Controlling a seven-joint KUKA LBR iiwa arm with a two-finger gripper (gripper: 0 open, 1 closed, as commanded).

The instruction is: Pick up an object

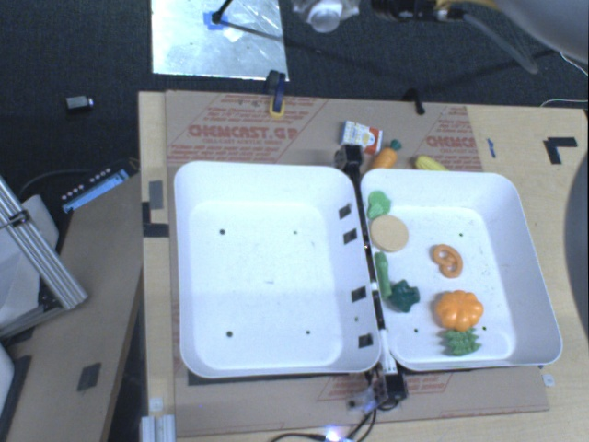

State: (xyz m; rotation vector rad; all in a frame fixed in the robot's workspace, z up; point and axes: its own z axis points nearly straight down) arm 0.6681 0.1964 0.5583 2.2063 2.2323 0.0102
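Note:
The right bin (515, 238) holds several toy foods. A tan round biscuit (389, 234) lies near the divider with a green leaf piece (377, 204) just behind it. A brown pretzel (448, 260) sits mid-bin. Toward the front are an orange pumpkin (457, 309) and a green leafy piece (460, 343). A dark green broccoli (402, 295) and a green stalk (381, 267) lie along the left wall. My gripper (324, 3) hangs blurred at the top of the view, far behind both bins and apart from every object.
The left bin (198, 201) stands beside the right one. Behind the bins on the cardboard lie a carrot (385, 157), a yellow piece (429, 164) and a small box (361, 136). A yellow-handled clamp (276, 95) sits at the board's back edge.

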